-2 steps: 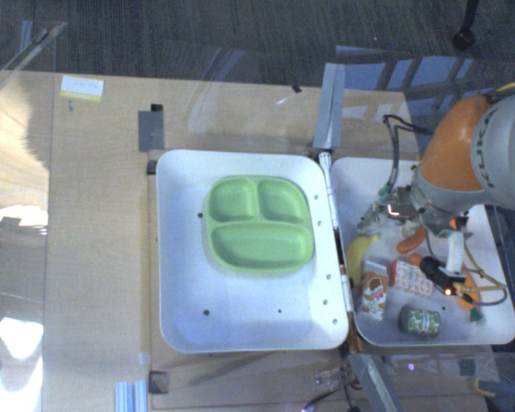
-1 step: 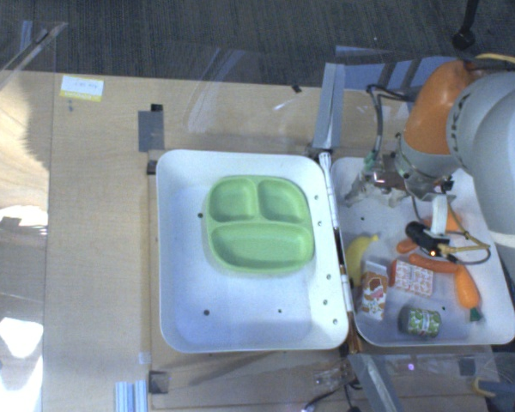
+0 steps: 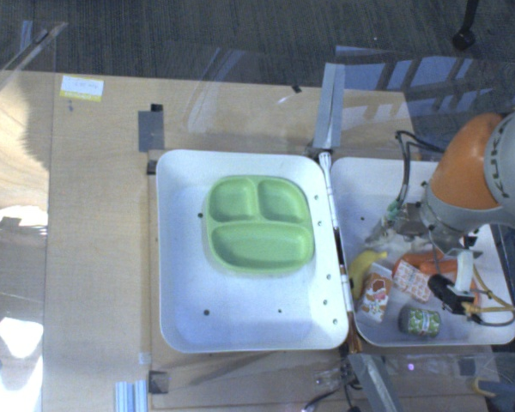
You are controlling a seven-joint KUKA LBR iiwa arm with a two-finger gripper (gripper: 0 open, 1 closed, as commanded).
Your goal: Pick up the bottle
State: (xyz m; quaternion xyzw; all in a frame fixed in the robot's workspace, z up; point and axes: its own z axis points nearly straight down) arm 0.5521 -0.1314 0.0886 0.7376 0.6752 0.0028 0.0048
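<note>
Camera view looks down on two white bins. The left bin (image 3: pixel 180 316) has a green plate (image 3: pixel 259 226) in it. The right bin (image 3: pixel 360 187) has a pile of small things: a yellow banana (image 3: pixel 363 264), a little carton (image 3: pixel 375 294), an orange packet (image 3: pixel 412 277) and a green can (image 3: pixel 421 321).

The arm (image 3: pixel 472 174) reaches into the right bin, and the gripper (image 3: pixel 409 227) is low down over the pile. I cannot tell if the pincer is spread or pressed together, because the arm hides it from above.

The bottle (image 3: pixel 383 233) is hard to pick out. A pale, see-through shape just beside the gripper, on its left, may be it, but I am not sure. It looks like it lies in the right bin, near the banana.

I think the job is only partly done. The gripper is down at the pile, so the reach is made. Nothing shows the bottle lifted up, so the grab and the lift are not yet done.
</note>
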